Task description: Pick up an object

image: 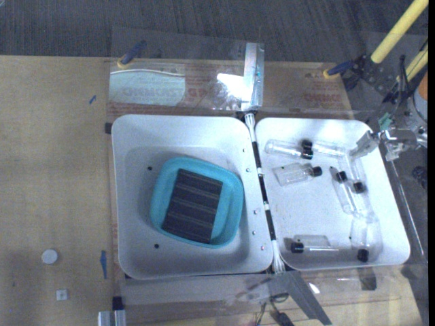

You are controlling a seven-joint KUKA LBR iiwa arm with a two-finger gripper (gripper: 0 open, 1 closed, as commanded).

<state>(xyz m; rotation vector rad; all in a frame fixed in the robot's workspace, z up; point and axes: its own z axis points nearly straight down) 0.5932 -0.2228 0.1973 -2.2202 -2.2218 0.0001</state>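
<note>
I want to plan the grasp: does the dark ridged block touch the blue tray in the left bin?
Touching. The camera view shows the dark ridged block lying flat inside the blue tray, resting on its floor, with blue rim visible around it.

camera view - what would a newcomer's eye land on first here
The eye goes first to the bright blue tray in the left bin, with a dark ribbed block lying in it. Next come the clear vials with black caps scattered about the right bin, some near its far wall, some along its near edge. The gripper sits at that bin's far right corner.
</note>
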